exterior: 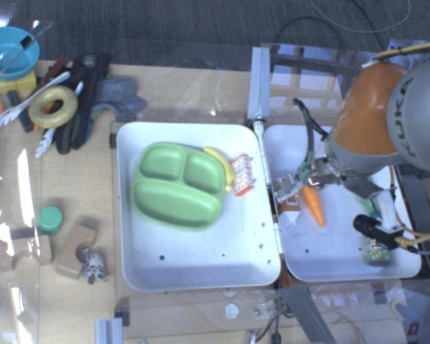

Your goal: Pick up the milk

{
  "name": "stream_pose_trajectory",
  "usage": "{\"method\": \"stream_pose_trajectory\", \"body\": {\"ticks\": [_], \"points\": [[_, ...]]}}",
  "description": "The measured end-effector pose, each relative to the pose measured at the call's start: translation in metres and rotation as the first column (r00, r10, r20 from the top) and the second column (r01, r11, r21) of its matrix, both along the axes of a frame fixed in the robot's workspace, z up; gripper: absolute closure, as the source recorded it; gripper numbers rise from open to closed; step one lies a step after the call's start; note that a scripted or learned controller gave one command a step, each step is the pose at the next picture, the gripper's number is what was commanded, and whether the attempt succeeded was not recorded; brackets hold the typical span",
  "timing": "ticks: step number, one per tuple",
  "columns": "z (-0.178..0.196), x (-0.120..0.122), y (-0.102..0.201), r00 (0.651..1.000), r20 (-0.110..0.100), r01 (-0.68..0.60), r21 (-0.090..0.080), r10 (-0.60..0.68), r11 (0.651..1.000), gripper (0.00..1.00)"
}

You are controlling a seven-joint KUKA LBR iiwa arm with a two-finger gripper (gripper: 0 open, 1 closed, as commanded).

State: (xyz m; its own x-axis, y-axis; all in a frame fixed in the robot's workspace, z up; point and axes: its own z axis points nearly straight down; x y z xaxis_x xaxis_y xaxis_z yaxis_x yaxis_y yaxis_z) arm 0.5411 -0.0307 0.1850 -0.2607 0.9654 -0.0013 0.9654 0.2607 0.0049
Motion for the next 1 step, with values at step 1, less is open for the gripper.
{"method": "stream_pose_trajectory", "body": {"ticks": [1], "points": [[0.0000, 0.0000, 0.0000, 1.000, 0.000, 0.000, 0.000, 0.000, 1.000, 0.00]]}}
